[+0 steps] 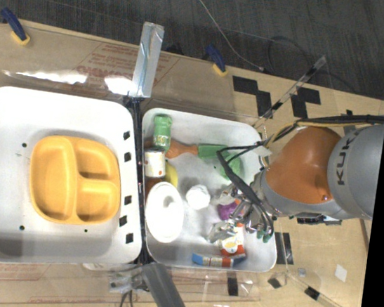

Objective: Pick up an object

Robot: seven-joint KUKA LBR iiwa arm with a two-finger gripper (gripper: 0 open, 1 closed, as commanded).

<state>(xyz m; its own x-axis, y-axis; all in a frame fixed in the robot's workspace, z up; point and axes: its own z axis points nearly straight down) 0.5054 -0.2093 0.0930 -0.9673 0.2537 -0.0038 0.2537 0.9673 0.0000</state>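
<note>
White left bin holds a yellow divided tray, three compartments, sitting flat near the bin's middle, apart from the walls. Black clips run down the seam between the bins. A silver taped strip stands at the seam's top edge on the cardboard bench; blue clamps sit on the bench's far edge.

White right bin is cluttered. Along its left wall: a green-capped bottle at the top, a white-labelled container just below it, a yellow piece beside that. A white round bowl lies below, near the left wall. An orange-brown piece and a green object lie across the upper middle, touching end to end. A small white round object sits mid-bin, just right of the bowl. A purple item lies right of it, partly under cables. A red-and-white small object sits lower right, and a blue-and-red marker-like stick lies along the bottom wall.

Gripper is down in the bin's right half, over the clutter between the purple item and the red-and-white object; metal parts and cables blur together, cannot tell its state or whether anything is caught. Grey arm with orange band overhangs the bin's right wall.
</note>
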